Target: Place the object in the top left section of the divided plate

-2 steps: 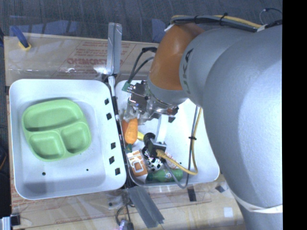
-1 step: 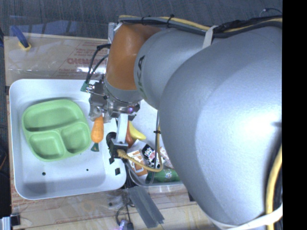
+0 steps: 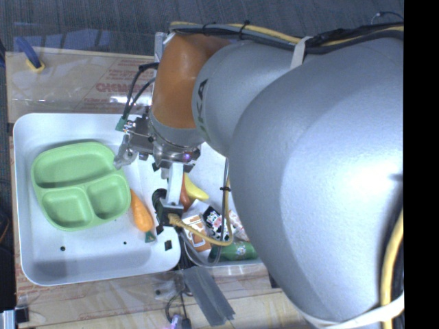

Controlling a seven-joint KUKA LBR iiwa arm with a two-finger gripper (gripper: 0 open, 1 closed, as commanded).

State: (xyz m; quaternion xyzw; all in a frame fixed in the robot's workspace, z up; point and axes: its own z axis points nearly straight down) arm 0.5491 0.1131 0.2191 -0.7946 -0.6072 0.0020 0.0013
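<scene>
Nearest, the white bin [image 3: 41,269] keeps bare floor open. On the near side of the gripper [image 3: 126,153], an orange carrot [image 3: 141,214] lies beside the green divided plate [image 3: 72,184], whose rim the gripper overlaps. Gripper open or closed, I cannot tell; the grey arm [image 3: 309,149] hides much.

Dark grey carpet [image 3: 82,5] runs behind a pale wooden bench [image 3: 89,300], whose far end lies under a clear plastic sheet [image 3: 68,81] printed with red lettering

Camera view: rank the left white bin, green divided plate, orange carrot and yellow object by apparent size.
1. left white bin
2. green divided plate
3. orange carrot
4. yellow object, partly hidden, so its rank below the carrot is unsure
</scene>
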